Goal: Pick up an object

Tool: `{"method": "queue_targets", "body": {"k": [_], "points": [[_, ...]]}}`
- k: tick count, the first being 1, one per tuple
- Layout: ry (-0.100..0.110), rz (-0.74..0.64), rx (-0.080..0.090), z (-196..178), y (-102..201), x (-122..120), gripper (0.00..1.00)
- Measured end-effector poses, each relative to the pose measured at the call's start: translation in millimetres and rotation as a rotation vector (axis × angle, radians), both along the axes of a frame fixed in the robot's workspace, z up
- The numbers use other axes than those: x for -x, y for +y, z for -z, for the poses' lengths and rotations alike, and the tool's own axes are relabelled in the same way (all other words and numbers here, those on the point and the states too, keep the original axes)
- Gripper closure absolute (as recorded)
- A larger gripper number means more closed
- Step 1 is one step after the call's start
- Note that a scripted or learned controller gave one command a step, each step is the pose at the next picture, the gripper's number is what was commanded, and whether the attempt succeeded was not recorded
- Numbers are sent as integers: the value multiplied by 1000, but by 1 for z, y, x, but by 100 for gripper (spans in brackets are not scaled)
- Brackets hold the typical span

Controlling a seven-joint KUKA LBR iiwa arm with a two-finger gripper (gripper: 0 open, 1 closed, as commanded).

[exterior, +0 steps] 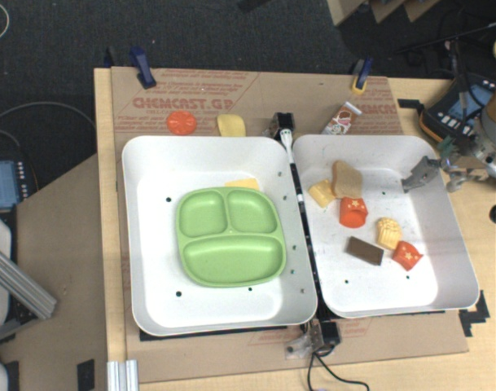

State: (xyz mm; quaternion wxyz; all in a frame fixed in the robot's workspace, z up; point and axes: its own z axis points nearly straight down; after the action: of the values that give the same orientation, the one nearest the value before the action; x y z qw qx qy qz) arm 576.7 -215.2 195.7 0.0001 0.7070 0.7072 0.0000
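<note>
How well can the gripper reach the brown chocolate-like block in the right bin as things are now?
Probably yes. The gripper hangs over the right bin's upper right part, and bare white floor lies between it and the brown block. The yellow corn piece and red piece sit close beside it, which may crowd the fingers.

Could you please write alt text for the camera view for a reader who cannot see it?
A gripper hovers at the right bin's far right edge, above small toy foods: bread, cheese, red pieces, corn and a brown bar. The left bin holds a green divided plate.
</note>
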Motion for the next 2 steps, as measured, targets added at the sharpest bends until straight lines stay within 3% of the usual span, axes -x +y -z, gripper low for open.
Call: {"method": "queue_targets", "body": {"k": [1, 2], "points": [[-5, 1, -6, 111, 1, 33, 0], [6, -2, -5, 111, 69, 98, 0]]}}
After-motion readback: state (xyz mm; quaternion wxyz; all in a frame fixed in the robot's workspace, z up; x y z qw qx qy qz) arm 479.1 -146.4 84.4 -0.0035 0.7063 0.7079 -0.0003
